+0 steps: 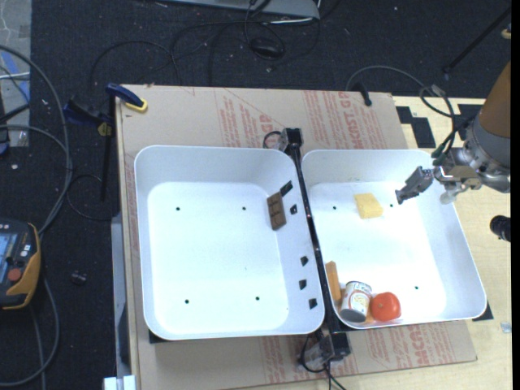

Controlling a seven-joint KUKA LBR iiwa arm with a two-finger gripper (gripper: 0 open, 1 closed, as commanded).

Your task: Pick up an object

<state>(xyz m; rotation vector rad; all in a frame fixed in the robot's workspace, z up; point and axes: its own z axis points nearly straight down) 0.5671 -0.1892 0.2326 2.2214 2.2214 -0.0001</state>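
Observation:
My gripper [449, 187] hangs over the far right edge of the right bin [455, 242], on the arm that reaches in from the right. Nothing shows in its grasp. A yellow block [369, 205] lies on the bin floor to its left, well apart from it. In the near left corner of that bin are an orange stick [332, 280], a small can [355, 299] and a red ball-like thing [386, 305], close together. A brown bar [277, 211] leans on the right wall of the left bin [162, 218].
The two bins meet at a dark divider [307, 226] with clips. Cardboard [211, 112] lies under both. Cables and a blue and yellow clamp [126, 97] sit beyond the far left corner.

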